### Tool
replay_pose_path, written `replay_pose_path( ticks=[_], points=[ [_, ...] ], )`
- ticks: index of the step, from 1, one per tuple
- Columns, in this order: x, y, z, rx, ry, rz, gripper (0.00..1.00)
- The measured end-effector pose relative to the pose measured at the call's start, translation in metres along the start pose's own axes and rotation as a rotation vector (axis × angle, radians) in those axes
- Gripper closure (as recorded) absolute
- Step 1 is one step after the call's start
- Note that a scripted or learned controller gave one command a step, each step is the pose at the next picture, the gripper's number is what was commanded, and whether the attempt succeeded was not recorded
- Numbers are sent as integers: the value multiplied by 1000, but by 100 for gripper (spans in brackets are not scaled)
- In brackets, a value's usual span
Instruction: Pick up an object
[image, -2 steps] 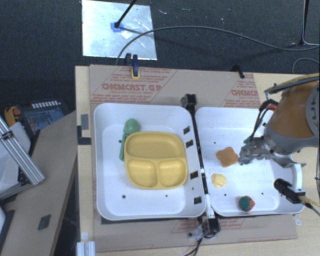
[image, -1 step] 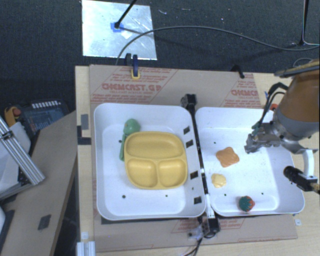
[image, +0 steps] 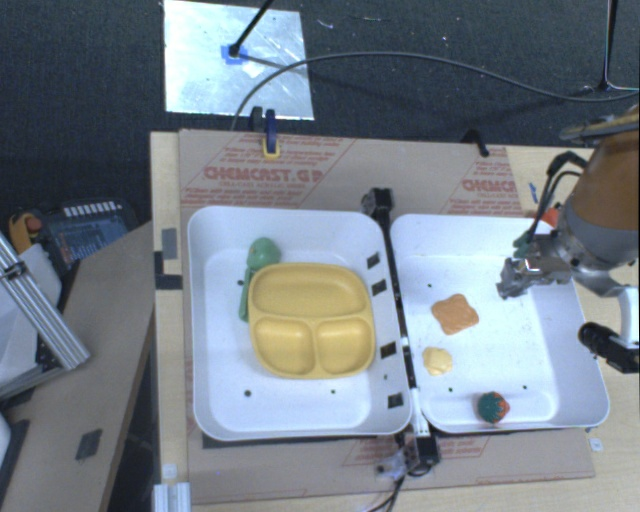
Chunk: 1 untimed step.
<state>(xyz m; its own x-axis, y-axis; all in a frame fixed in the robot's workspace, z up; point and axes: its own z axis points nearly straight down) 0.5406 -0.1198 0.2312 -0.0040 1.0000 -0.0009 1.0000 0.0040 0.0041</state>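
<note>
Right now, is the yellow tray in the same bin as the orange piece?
No, the yellow tray lies in the left bin, while the orange piece lies in the right bin.

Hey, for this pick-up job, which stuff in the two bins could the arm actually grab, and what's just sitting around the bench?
Candidates to pick:
orange flat piece
small yellow piece
green-red ball
yellow divided tray
green item beside the tray
The gripper hangs over the right bin.

Just lying about:
foil sheet
yellow clamp
cables
cardboard underlay
</note>
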Motion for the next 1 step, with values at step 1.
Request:
replay_pose_path(
  ticks=[1],
  points=[
    [44, 12, 8, 2, 1, -4, 100]
  ],
)
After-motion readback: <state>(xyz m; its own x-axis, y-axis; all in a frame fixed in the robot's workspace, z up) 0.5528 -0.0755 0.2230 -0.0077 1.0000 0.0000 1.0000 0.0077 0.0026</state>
